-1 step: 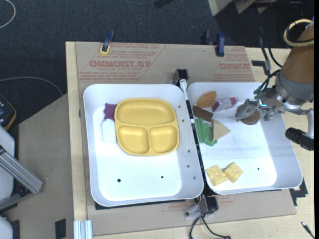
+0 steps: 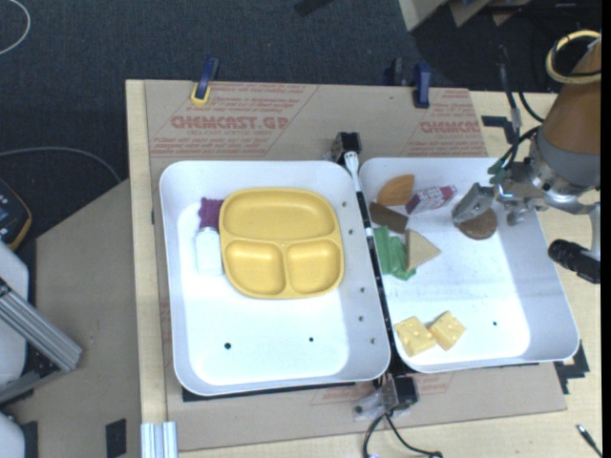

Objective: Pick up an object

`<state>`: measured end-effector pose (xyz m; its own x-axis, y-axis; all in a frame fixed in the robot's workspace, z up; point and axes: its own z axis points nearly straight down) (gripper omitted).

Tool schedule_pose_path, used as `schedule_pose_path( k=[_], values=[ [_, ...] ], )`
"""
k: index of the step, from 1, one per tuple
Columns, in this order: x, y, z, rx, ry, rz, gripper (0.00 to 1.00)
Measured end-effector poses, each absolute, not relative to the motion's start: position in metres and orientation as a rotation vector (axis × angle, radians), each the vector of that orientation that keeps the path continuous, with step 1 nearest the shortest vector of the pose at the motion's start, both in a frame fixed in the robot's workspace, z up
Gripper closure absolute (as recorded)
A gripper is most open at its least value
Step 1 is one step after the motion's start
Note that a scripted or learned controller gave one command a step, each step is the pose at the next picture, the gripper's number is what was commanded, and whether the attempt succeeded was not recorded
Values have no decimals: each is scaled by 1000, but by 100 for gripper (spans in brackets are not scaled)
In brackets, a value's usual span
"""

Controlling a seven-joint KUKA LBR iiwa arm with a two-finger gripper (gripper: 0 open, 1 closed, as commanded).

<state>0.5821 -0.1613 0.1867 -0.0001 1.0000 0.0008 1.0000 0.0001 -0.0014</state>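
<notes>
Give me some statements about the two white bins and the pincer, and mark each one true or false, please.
1. The yellow divided plate lies in the left bin. True.
2. The two yellow cheese-like blocks lie in the left bin. False: they lie in the right bin, near its front edge.
3. The pincer is over the right bin, close to a brown round object. True.
4. A purple object sits at the right side of the plate. False: it sits at the plate's left edge, above a white object.
5. The green object lies in the right bin, beside its left wall. True.
</notes>
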Motion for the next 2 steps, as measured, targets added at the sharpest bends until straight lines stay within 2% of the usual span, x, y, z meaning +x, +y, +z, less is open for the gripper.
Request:
schedule_pose_path(
  k=[1, 2],
  values=[
    [587, -159, 125, -2217, -2219, 4, 0],
    [591, -157, 89, -2221, -2221, -10, 0]
  ],
)
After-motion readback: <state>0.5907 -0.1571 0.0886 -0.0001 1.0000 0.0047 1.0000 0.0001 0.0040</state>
